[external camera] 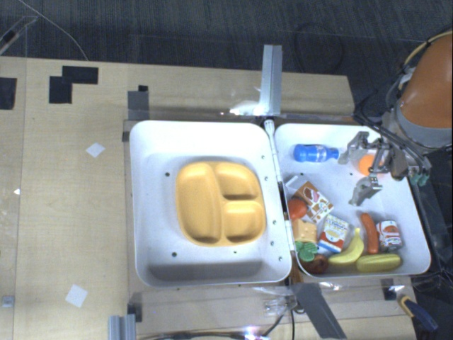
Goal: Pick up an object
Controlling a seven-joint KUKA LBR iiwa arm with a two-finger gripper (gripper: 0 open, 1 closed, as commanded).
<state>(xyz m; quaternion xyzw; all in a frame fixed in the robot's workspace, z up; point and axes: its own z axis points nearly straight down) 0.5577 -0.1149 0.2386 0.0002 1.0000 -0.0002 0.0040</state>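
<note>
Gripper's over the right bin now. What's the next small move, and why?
Probably lower straight down: the gripper hangs open above the right bin with an orange object right beside its fingers, the blue bottle farther off.

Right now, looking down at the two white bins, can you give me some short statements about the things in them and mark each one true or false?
1. The yellow plastic divided tray lies in the left white bin. True.
2. The blue plastic bottle stands upright in the left bin. False: it lies on its side in the right white bin.
3. The yellow banana lies near the right bin's front edge. True.
4. The gripper hangs over the yellow tray. False: it is over the right bin, beside the bottle.
</note>
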